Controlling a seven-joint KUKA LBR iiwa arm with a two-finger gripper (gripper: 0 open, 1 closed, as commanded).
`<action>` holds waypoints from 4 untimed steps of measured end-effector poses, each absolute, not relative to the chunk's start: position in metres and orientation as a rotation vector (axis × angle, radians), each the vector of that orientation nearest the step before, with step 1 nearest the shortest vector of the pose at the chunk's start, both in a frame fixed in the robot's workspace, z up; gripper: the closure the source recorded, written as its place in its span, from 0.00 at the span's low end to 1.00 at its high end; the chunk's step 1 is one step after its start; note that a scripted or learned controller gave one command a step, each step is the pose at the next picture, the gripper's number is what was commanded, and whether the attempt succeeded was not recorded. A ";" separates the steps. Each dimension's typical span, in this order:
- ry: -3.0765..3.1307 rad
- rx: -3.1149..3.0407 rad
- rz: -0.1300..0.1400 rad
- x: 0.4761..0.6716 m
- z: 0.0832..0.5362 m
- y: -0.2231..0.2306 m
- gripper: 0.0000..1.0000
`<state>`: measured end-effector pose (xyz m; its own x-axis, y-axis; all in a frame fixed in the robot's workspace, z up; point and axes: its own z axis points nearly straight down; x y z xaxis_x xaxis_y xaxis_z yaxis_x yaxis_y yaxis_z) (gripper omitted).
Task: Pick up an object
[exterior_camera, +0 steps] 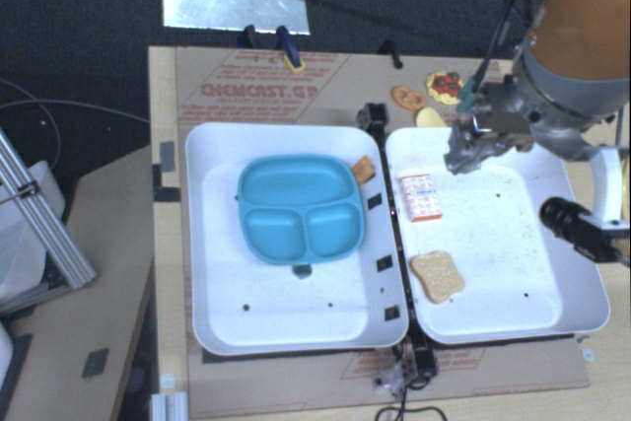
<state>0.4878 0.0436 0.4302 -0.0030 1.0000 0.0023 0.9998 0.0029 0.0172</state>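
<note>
Tool (pixel 459 161) sits over the right bin (pixel 552 311), approx 11 o'clock from the bin's centre and close to the rear wall. Can't tell whether it's spread or pressed together, since the wrist blocks the tip. Nothing visible in its grasp, so no pick yet.

Candidates for the pick, both flat on the right bin floor:
- red-and-white packet (pixel 419 196), approx 10 o'clock from bin centre, near the tool at its 7–8 o'clock, not touching it.
- toast slice (pixel 438 275), approx 8 o'clock from bin centre, at the tool's 6 o'clock and farther off.

Also around:
- left bin (pixel 286 311) holds a blue plate (pixel 301 222) w/ a small cracker (pixel 363 170) at the plate's 2 o'clock.
- a few small food pieces (pixel 445 86) lie on the surface (pixel 256 89) outside the bins, at the tool's 12 o'clock, prob out of play.

What could go wrong, as a judgement:
- The floor under the tool looks bare. A straight descent from here prob closes on nothing, or taps the rear wall.
- Packet and toast are both thin and flat. A grip that's a bit high skims over them; a bit low jams into the floor.
- Packet lies near the wall btw the bins, so an approach from that side may clip the rim or push the packet against it.
- Toast looks light, so an off-centre pinch could flip it or slide it away.
</note>
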 end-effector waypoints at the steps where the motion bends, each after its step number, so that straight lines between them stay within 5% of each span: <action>1: 2.223 2.222 -0.004 0.487 0.356 0.045 1.00; 2: 2.224 2.216 0.003 0.487 0.360 0.045 0.00; 3: 2.218 2.212 0.016 0.487 0.449 0.026 0.00; 4: 2.233 2.216 -0.008 0.508 0.341 0.071 0.00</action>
